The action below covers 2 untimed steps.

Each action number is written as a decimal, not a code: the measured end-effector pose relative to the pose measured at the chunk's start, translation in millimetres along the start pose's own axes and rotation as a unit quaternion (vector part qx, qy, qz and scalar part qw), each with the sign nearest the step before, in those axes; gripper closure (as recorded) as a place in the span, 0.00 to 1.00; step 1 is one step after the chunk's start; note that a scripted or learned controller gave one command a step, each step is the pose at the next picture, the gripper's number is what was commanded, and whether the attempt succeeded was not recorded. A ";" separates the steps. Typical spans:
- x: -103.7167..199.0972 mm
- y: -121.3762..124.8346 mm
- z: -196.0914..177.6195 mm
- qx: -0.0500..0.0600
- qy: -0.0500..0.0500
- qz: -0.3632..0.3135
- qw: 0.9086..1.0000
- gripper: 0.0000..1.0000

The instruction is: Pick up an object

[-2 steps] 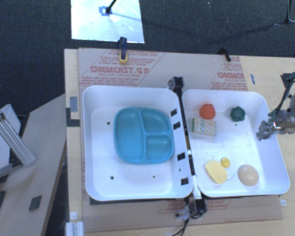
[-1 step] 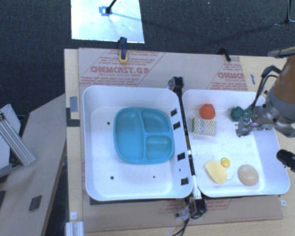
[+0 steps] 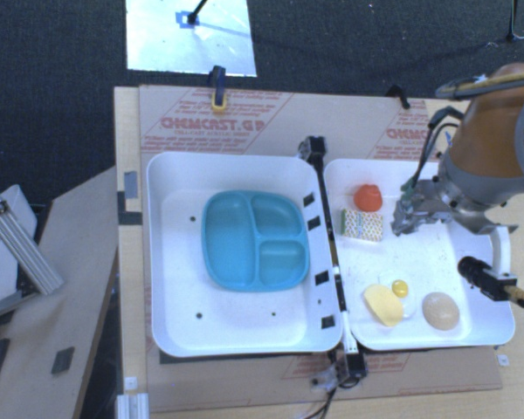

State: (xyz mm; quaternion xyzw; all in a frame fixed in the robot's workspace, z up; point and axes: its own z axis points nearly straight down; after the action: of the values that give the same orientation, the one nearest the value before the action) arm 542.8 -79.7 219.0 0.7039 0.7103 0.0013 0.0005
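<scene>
We see the robot arm leaning in over the right bin with nothing in its gripper.

The arm comes in from the right side, and its orange band sits high above the wrist. It bends down so the gripper hangs low over the right bin, close to the bin floor. We cannot tell if its fingers are apart or together, because they look small and dark from here. Just to the left of the gripper we see a red ball, and below that a small patterned block touching it. Nearer to us in the same bin lie a yellow piece, a small yellow ball and a tan egg shape. In the left bin rests a blue tray with three parts.
</scene>
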 end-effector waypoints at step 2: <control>106.6 49.9 -11.4 -0.001 0.001 -0.001 1.000 1.00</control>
State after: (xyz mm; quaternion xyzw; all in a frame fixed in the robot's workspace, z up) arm 591.8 27.3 230.7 0.7033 0.7109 0.0023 0.0004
